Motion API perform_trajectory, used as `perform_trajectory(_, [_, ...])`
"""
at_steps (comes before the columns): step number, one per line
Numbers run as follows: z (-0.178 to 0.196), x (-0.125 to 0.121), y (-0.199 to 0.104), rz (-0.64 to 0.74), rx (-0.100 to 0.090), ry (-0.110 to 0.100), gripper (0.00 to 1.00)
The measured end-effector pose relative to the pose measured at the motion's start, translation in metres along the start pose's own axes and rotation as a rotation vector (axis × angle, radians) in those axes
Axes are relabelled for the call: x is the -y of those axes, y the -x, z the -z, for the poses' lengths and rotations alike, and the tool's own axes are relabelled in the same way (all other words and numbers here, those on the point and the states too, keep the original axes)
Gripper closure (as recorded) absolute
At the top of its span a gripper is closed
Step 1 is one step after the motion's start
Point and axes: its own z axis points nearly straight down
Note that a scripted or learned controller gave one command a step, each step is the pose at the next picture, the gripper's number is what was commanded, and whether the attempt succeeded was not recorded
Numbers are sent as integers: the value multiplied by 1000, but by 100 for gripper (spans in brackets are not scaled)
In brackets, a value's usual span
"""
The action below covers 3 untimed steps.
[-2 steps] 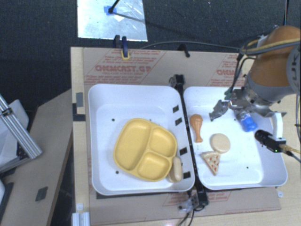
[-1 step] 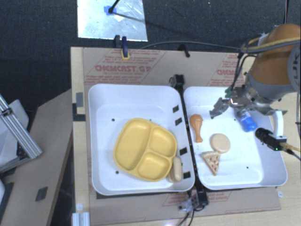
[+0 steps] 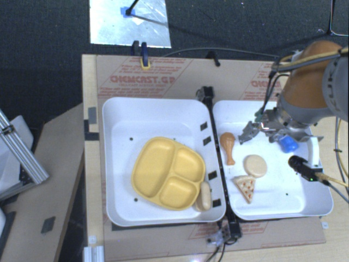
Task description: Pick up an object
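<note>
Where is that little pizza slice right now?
The pizza slice lies in the right bin, near its front edge, just below the round cream biscuit and to the lower right of the chicken drumstick.

Both bins (image 3: 163, 105) white. Divided plate (image 3: 169, 172) pale yellow. Toy drumstick (image 3: 228, 146) orange-brown with a paler bone end. Pizza slice (image 3: 246, 188) tan, red spots. Round bun (image 3: 255, 165) cream. Small blue object (image 3: 287, 144) by the grey gripper (image 3: 252, 131). Arm band (image 3: 313, 78) orange.
</note>
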Motion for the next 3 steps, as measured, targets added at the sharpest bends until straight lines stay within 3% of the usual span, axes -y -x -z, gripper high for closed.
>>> perform_trajectory(1, [-47, 8, 2, 0, 0, -1, 0])
perform_trajectory(2, [-92, 4, 2, 1, 0, 12, 0])
perform_trajectory(3, [-82, 5, 3, 1, 1, 12, 100])
